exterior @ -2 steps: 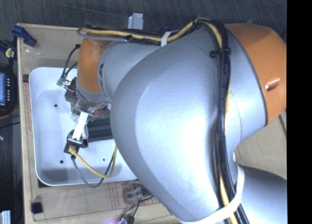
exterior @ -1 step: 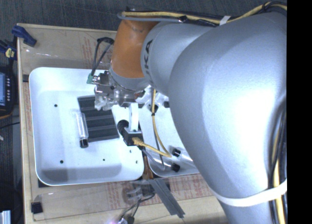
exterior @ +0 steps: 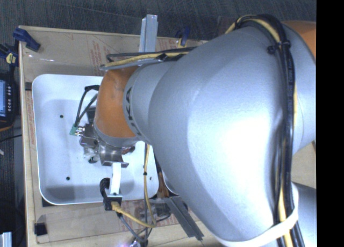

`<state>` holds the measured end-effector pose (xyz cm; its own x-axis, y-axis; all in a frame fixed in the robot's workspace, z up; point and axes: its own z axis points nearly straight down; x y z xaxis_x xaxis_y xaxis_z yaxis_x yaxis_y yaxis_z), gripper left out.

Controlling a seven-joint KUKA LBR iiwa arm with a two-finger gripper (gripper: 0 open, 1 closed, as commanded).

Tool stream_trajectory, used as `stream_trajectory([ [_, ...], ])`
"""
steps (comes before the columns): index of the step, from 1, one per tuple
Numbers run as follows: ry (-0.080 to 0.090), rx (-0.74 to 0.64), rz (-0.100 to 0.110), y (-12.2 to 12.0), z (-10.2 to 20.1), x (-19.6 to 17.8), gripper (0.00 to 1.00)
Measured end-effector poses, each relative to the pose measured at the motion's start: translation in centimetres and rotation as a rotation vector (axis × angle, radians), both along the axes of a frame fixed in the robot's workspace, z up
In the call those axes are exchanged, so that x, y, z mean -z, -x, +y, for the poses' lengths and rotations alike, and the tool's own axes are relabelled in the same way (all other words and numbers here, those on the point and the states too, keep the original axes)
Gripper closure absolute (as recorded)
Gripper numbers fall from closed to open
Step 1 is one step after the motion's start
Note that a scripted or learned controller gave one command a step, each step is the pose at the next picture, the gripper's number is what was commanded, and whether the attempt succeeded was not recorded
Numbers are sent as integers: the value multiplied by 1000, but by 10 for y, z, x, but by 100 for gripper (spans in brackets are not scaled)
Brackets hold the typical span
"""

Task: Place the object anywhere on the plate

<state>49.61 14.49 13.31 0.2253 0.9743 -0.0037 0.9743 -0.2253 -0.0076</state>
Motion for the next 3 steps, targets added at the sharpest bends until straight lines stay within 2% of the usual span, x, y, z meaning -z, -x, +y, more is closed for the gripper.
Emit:
stream_trajectory([
  [1, -4, -601, -8, 8, -54, -59, 100],
  [2, -1, -231, -3, 11, -1, -27, 100],
  [3, 0, -120, -5, 14, -82, -58, 100],
])
